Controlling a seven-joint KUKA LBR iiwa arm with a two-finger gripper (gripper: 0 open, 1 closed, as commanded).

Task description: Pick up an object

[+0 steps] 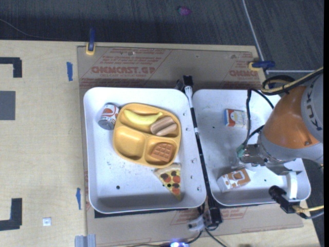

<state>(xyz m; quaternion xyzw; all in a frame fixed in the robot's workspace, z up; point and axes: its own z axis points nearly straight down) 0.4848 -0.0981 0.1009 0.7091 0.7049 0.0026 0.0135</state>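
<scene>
Approach looks to be the step in hand: the gripper hangs over the right bin, with the orange band of the arm behind it, and nothing shows in its grasp. Whether it is open or closed cannot be told from this slant, since the wrist hides its tip. The likeliest target is the carton, lying flat on the bin floor just beside the gripper, on its near-left side as the camera looks, apart from it or at most grazing it; contact cannot be judged. A second carton sits farther off, beyond the gripper toward the bin's far wall. Well apart from the gripper, across the wall between the bins, the left bin holds a yellow tray, a can and a pizza slice. By my reading, the pick is not yet made. The next move calls for a small shift to centre the gripper over the near carton, turning it to span the carton's narrow side, then a straight descent, a squeeze and a lift. The carton lies askew and low, so a closure that lands off-centre would probably nudge it away.
</scene>
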